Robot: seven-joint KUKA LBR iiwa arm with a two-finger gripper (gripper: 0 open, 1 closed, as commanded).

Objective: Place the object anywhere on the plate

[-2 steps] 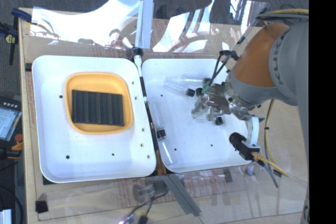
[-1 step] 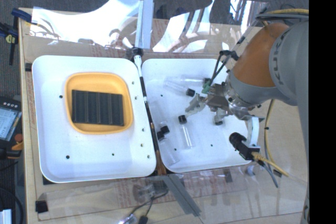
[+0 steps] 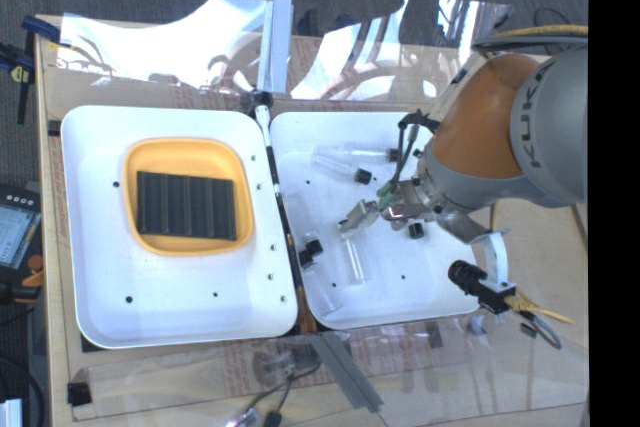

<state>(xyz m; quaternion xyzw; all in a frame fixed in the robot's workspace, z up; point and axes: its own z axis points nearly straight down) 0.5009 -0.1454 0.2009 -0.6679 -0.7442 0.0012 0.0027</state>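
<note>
Yellow and square with rounded corners, the plate (image 3: 187, 195) lies in the left bin (image 3: 90, 295), and a dark ribbed insert (image 3: 188, 205) covers its middle. The right bin (image 3: 330, 310) sits just beside it, past the divider between the two. In that bin, well apart from the plate, lies the object (image 3: 353, 260), a small clear tube, near a small black piece (image 3: 310, 250) that lies closer to the plate. Another clear item (image 3: 330, 158) lies nearer the bin's far side. The gripper (image 3: 362, 213) hangs over the right bin, just above the clear tube; whether its fingers are parted or closed cannot be told, and nothing is seen between them.
</note>
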